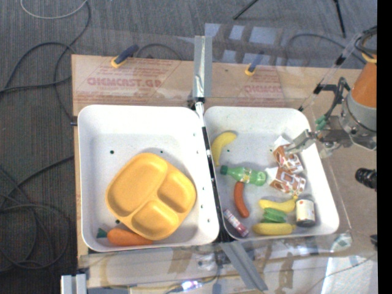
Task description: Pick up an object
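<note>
My gripper (299, 141) hangs over the right side of the right bin (263, 120), just above the top of a crinkled orange-and-white packet (288, 170). Nothing is visibly held in it. In this bin also lie a yellow banana (222, 144), a green bottle (245, 175), a red sausage-like piece (241, 199), a yellow-and-green piece (277, 205), a second yellow banana (272, 228), a small can (304, 212) and a dark pink tube (235, 222).
The left bin (92, 133) holds a yellow divided plate (152, 195) and an orange carrot (125, 237) at its front edge. The arm's orange band (366, 86) is at the right, beyond the bin. A metal divider strip (199, 72) runs between the bins.
</note>
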Controlling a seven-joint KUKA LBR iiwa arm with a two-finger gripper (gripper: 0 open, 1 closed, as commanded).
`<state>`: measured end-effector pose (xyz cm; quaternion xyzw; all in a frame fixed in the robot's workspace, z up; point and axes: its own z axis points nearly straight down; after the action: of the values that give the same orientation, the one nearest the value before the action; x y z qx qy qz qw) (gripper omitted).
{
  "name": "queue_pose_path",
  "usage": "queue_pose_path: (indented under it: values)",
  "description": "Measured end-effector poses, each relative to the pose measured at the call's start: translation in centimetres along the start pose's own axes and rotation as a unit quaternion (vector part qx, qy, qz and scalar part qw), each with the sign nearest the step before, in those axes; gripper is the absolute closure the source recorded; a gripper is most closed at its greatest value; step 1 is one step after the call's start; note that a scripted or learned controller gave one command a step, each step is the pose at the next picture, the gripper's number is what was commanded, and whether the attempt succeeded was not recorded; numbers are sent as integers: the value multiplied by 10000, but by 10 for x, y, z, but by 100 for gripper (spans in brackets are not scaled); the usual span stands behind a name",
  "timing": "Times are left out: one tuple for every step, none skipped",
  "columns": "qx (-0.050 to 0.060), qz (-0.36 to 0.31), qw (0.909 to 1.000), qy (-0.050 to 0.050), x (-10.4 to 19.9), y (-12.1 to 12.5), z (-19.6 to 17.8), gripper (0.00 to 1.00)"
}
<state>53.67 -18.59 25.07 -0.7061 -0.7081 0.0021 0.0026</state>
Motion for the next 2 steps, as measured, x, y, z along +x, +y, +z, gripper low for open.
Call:
queue_pose_path:
  values:
    - [-11,122,9999,2,-15,16,137,0]
    - [-115,84,9999,-59,18,0,161,0]
